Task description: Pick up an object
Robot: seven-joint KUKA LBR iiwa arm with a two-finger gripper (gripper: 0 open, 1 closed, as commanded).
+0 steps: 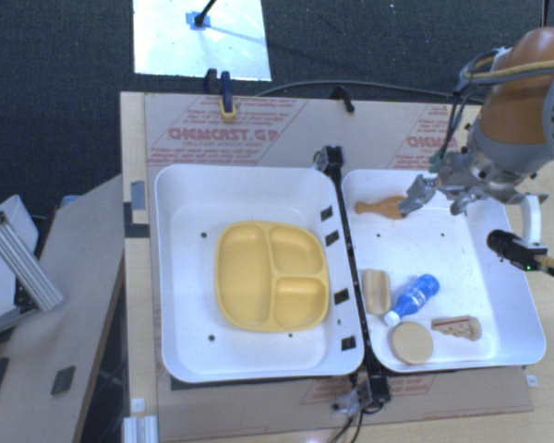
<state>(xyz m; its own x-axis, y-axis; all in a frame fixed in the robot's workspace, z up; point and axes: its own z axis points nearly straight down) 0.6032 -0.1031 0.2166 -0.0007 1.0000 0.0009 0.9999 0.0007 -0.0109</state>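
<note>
Left bin [180, 247] holds a yellow divided tray [270, 275]. Right bin [499, 289]: drumstick [380, 208], bottle [412, 299], disc [412, 342]. Gripper [439, 195] open, empty.

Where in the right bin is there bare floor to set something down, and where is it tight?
Right bin: bare floor across the middle, between the drumstick-shaped piece by the far wall and the near-edge cluster. Crowded at the near edge: wooden block, blue bottle, round disc, wedge piece. The gripper hangs over the far end.
</note>
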